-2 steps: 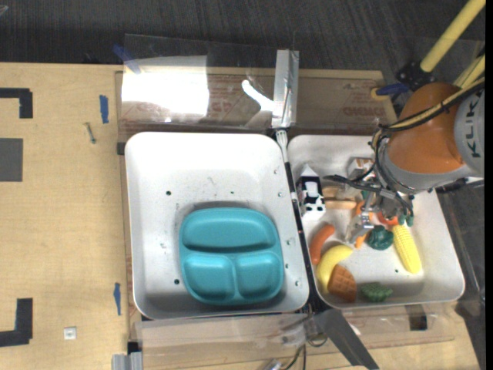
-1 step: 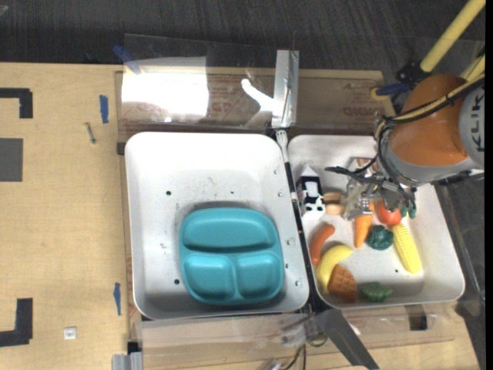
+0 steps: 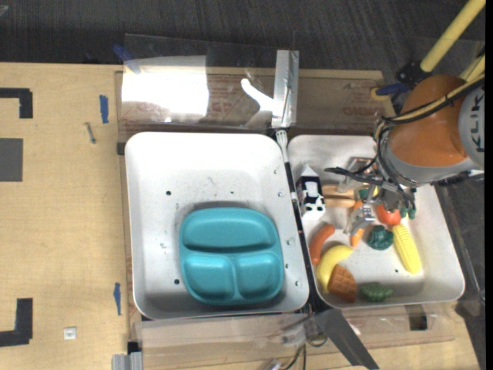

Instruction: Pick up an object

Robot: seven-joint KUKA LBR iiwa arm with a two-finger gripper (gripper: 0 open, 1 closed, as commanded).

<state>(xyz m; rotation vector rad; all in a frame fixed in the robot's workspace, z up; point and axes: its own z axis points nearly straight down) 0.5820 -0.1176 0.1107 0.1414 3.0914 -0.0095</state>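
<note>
The grey arm (image 3: 439, 133) with its orange band comes in from three o'clock and hangs over the right bin (image 3: 451, 280), its jaws pointing down among the toys at about the bin's centre. The gripper (image 3: 368, 210) is a tangle of metal and cable from this angle, and whether the jaws stand wide or narrow cannot be told; nothing can be made out between them.

The objects to pick lie clustered in the right bin. A yellow corn cob (image 3: 407, 251) lies at four o'clock from the gripper, with a dark green piece (image 3: 379, 238) just beside it. A yellow banana (image 3: 331, 259) lies at seven o'clock, touching a brown-orange piece (image 3: 343, 282). A green item (image 3: 374, 291) lies near the bin's six o'clock rim. An orange carrot (image 3: 321, 237) lies at eight o'clock, and a black-and-white toy (image 3: 310, 193) sits against the bin's nine o'clock wall.

The left bin (image 3: 154, 168) holds a teal divided tray (image 3: 229, 254), toward its six o'clock side. Both bins rest on the tabletop (image 3: 54, 206).
</note>
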